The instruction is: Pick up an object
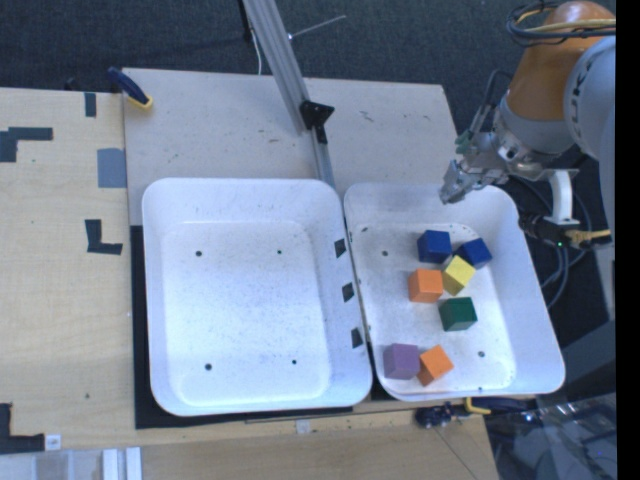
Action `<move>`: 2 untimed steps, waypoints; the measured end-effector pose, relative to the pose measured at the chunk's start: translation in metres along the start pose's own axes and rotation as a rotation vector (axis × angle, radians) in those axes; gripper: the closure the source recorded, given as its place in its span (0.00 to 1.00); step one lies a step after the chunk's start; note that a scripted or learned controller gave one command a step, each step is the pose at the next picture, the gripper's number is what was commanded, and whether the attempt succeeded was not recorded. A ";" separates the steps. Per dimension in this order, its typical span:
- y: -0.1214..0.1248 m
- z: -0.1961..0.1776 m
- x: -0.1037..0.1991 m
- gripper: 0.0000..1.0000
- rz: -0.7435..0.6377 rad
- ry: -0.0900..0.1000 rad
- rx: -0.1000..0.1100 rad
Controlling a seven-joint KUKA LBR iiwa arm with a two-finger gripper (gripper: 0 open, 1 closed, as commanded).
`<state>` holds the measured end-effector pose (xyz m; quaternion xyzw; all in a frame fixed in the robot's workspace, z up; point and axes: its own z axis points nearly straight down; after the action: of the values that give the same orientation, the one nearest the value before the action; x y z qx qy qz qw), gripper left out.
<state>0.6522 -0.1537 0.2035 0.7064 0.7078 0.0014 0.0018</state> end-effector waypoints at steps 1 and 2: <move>-0.020 0.007 0.050 1.00 -0.003 0.002 0.008; -0.034 0.011 0.097 1.00 -0.004 0.002 0.008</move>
<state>0.6183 -0.0565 0.1919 0.7051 0.7091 -0.0007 -0.0017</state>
